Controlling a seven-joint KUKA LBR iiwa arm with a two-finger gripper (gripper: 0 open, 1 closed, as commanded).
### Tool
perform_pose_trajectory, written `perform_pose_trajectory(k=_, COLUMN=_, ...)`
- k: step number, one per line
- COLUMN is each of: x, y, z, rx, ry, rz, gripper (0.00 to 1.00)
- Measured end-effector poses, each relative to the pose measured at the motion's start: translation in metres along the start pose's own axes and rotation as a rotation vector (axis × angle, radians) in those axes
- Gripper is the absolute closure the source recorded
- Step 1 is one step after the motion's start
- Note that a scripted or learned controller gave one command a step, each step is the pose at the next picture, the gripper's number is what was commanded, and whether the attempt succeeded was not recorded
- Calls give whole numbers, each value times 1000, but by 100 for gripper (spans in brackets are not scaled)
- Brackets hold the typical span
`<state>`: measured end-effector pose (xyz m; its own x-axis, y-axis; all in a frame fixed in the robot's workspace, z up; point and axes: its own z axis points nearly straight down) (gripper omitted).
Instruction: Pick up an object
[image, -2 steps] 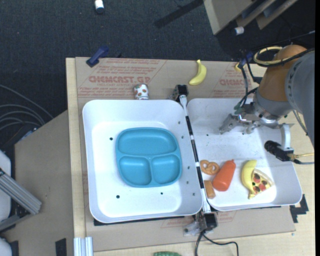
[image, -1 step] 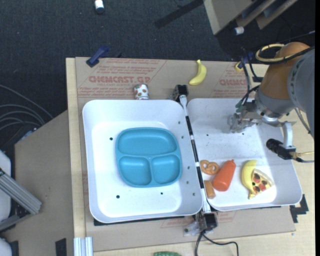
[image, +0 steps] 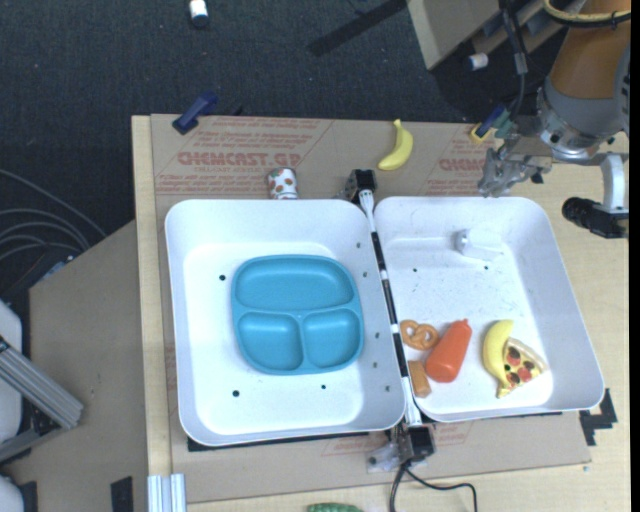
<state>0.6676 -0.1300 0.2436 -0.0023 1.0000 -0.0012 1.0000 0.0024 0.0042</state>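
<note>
1. The fingers (image: 497, 181) hang over the far edge of the right bin (image: 565, 290), tips down; they look close together with nothing between them, but at this size I cannot tell for sure whether they are open or closed.
2. Things to pick lie at the near end of that bin: a pretzel (image: 418, 335), a red bottle (image: 449, 350), a yellow banana (image: 495, 350) touching a pizza slice (image: 522, 364), and a small brown piece (image: 418, 378) near the wall; a pale clear thing (image: 472, 241) lies nearer the fingers, hard to make out.
3. The left bin (image: 195, 300) holds a blue tray (image: 297, 312); a second banana (image: 397, 148) lies on the worktop (image: 230, 160) outside the bins.
4. Step in hand, as I judge it: the approach; nothing is grasped yet.
5. Next move calls for choosing one target, travelling over it, opening wide enough, then descending; the bottle stands apart from its neighbours, so it looks easiest; banana and pizza touch, so a grasp there may catch both.
</note>
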Motion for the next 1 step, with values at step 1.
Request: perform_pose_trajectory(k=1, x=0, y=-1, z=2, rx=4, ry=0, rz=1, gripper=0)
